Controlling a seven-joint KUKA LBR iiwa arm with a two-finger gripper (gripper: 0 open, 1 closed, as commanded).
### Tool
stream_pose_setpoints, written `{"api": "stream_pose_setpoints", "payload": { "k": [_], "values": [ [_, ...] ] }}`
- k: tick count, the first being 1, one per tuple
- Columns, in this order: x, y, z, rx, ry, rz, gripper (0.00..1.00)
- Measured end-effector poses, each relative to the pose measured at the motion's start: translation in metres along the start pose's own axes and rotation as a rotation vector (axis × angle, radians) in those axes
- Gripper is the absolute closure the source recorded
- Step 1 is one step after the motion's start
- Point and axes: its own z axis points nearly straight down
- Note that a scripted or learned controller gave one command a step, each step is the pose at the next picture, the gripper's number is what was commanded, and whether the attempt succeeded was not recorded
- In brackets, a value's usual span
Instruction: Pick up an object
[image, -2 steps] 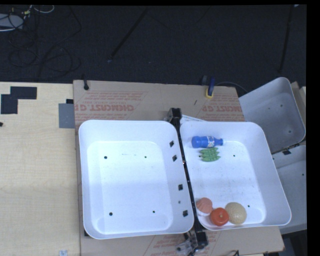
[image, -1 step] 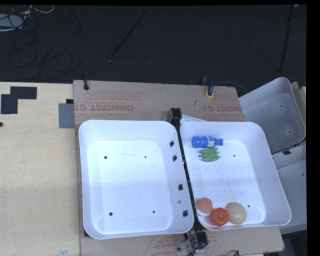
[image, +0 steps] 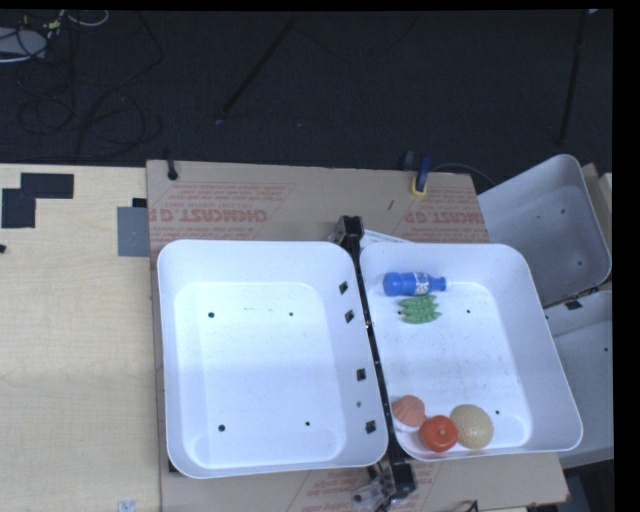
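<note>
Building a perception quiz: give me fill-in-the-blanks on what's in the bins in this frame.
1. The blue bottle lies in the ____ bin.
2. The green toy sits just below the ____.
3. The red ball lies between the pink object and the ____ ball.

Missing words: right; blue bottle; tan

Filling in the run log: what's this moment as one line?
right bin: blue bottle, green toy, red ball, beige ball, pink ball | nothing lifted
</note>
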Motion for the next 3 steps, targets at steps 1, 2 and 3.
{"api": "stream_pose_setpoints", "payload": {
  "k": [1,2,3],
  "values": [
    [0.0000,0.0001,0.0034,-0.001,-0.001,0.000,1.00],
    [0.0001,0.0002,0.0009,-0.002,-0.001,-0.001,1.00],
    [0.0001,0.0003,-0.0017,-0.003,-0.001,-0.003,1.00]
  ]
}}
